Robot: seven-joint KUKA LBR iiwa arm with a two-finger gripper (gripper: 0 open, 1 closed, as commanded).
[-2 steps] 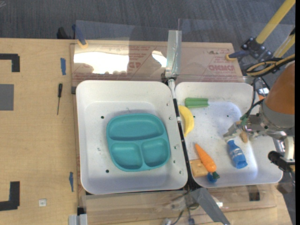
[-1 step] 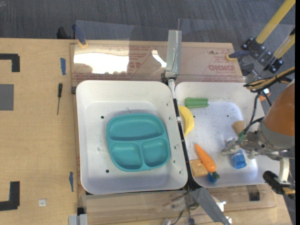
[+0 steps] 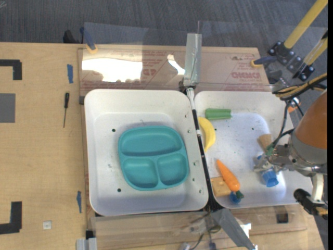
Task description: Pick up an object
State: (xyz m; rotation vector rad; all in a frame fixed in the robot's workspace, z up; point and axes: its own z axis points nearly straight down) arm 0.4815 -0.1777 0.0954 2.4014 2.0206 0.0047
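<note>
Small blue plastic block [image 3: 270,178], stubby and cup-like, on the floor of the right white bin [image 3: 244,120] near its right wall. Gripper [image 3: 266,166] directly over it; finger state impossible to tell.

Red print on cardboard sheet [image 3: 223,66] behind bins: present at upper right and upper centre, appears upside down/mirrored, too blurred to read. No other legible txt, labels, brands or nos. on bins, objects or tabletop [image 3: 36,155].
</note>
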